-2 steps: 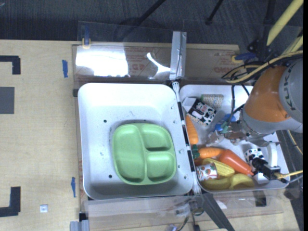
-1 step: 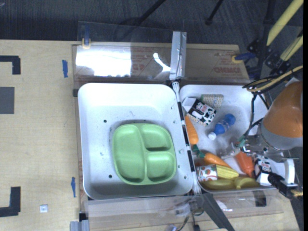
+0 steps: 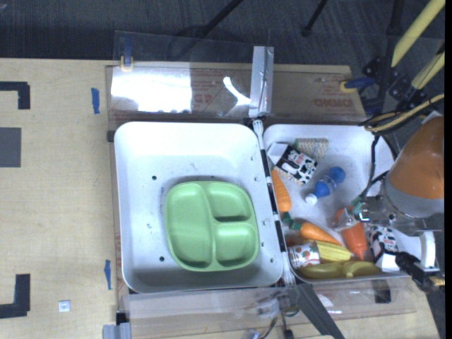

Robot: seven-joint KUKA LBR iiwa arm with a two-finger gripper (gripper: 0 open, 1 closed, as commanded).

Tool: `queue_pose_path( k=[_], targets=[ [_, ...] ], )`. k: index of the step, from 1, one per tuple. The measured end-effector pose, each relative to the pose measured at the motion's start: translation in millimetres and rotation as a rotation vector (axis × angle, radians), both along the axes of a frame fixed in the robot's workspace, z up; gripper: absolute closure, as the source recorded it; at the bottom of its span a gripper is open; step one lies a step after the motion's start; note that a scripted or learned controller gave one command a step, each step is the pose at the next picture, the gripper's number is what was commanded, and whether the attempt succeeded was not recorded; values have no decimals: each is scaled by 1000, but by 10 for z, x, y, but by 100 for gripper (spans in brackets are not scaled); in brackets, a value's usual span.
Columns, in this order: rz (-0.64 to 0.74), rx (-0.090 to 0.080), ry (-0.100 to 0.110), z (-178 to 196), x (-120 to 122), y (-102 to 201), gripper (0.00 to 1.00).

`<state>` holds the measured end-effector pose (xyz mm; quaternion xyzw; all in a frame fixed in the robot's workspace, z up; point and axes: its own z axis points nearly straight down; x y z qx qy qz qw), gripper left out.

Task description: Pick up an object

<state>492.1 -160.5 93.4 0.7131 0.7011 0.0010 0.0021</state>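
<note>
The right bin (image 3: 353, 134) holds a heap of small things. A blue bottle (image 3: 327, 182) with a white cap lies near the middle, and a black-and-white carton (image 3: 296, 165) lies behind it. One orange carrot (image 3: 281, 193) lies along the divider and another carrot (image 3: 321, 232) sits nearer the front. A yellow banana (image 3: 340, 270) and a small can (image 3: 304, 255) rest at the front wall. My gripper (image 3: 372, 222) hangs low over the right side of this bin, just above an orange piece (image 3: 356, 241). The wrist hides what is under it.
The left bin (image 3: 141, 154) holds a green divided plate (image 3: 210, 224). A clear upright panel (image 3: 183, 83) stands behind the bins, with a metal post (image 3: 261, 80) between them. The arm's orange band (image 3: 422, 162) looms over the right bin's right edge.
</note>
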Motion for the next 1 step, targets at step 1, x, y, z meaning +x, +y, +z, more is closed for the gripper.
queue_pose_path(
  k=[1],
  targets=[
    [-135,1,10,1251,5,776,100]
  ],
)
